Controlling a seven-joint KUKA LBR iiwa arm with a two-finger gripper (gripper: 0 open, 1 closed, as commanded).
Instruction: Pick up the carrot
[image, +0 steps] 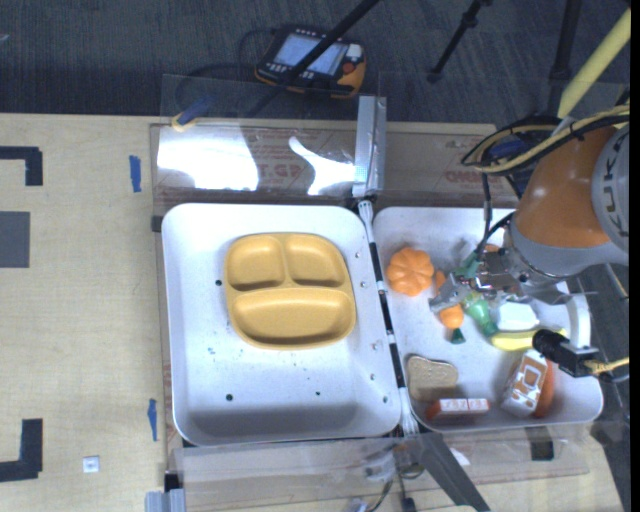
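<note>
bench: I see two white bins side by side; left bin (190, 330) holds a yellow divided plate (290, 288)
arm: grey, orange band, over right bin (590, 400)
gripper (462, 292): low beside the pumpkin (411, 270); can't tell jaw state from here
carrot (453, 316): right bin, just below the pumpkin, right at the gripper tip, not visibly held
other: bread slice (431, 374) near front wall, below the pumpkin

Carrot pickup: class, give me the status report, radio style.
Hand low in right bin. Carrot just below it, not visibly gripped. Pumpkin, green piece crowd close.

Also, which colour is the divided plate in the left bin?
Mustard yellow; the divided plate shows best in the camera view.
</note>
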